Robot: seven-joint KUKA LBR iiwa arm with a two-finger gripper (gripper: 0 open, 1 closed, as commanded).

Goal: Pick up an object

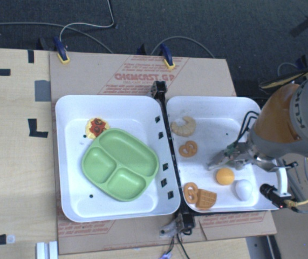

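My gripper [222, 156] hangs over the middle of the right bin [218, 104], pointing left, its fingers spread open with nothing between them. Just below it lies an orange ball [225, 176], with a white egg [244, 189] to its right. A round pretzel [187, 149] sits to the gripper's left, and a pale croissant [184, 125] lies further up. Along the bin's front edge rest a second pretzel [190, 191] and a waffle piece [206, 199].
The left bin [70, 144] holds a green divided plate [120, 164] and a small pizza toy [96, 127] near its upper left. A black divider [167, 144] with clips runs between the bins. Cables trail over the dark floor behind the bench.
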